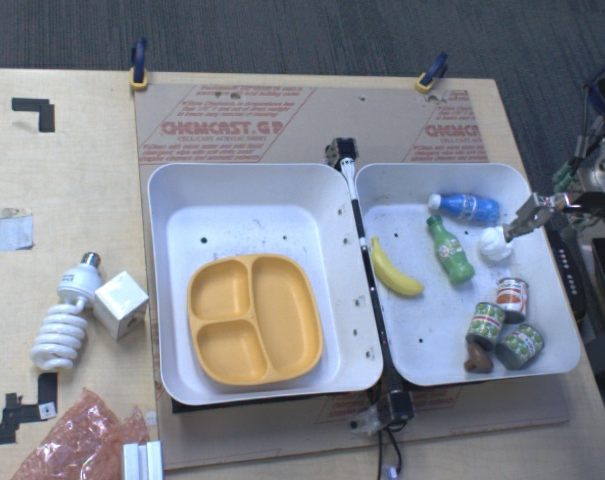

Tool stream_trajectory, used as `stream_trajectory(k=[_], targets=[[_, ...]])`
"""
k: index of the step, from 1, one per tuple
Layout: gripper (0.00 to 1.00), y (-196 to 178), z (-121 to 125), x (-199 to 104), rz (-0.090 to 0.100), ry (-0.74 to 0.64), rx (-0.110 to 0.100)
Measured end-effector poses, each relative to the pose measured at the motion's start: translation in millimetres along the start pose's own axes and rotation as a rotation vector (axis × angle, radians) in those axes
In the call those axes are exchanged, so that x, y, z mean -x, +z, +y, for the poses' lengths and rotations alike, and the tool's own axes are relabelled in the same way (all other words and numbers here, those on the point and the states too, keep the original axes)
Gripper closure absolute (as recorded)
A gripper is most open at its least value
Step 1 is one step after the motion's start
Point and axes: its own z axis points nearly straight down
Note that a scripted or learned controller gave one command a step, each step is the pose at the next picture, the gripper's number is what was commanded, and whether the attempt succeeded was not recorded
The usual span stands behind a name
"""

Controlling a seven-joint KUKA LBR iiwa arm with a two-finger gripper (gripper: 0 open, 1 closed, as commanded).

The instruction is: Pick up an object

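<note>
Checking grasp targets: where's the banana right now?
The banana lies in the right bin, near its left wall, just left of the green bottle and apart from it.

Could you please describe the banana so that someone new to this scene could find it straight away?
Look at the right-hand white bin of the two on the bench. The banana lies near that bin's left wall, just left of the green bottle. It is the only yellow, curved thing in that bin; its neighbours are bottles and small cans.
</note>
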Motion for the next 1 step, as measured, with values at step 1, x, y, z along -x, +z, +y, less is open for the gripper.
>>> stream_trajectory(k=[1], targets=[[0.0, 136.8, 20.2, 5.6, 0.0, 0.002, 0.0]])
